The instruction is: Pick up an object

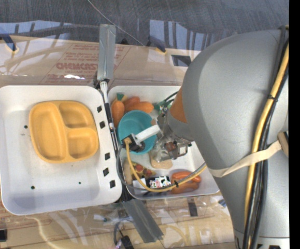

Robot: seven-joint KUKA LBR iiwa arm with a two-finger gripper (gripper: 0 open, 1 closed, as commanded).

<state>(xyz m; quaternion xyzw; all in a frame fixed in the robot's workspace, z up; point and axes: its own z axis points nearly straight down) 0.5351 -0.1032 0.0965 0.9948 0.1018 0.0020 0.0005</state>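
Note:
The right bin (119, 98) holds a teal bowl (134, 126), orange carrots (131, 106) at its far end, and an orange toy (183, 180) next to a small black-and-white object (159, 182) near its front edge. My gripper (166, 150) reaches down into the middle of this bin, just right of the teal bowl, over a pale round item (161, 162). The big grey arm covers the bin's right half and hides whatever lies under it.
The left bin (15, 191) bears a yellow divided plate (63, 130). A grey divider (106, 56) with black clips runs between the bins. Cardboard and clear plastic film surround both bins. A yellow cable curls along the right bin's front.

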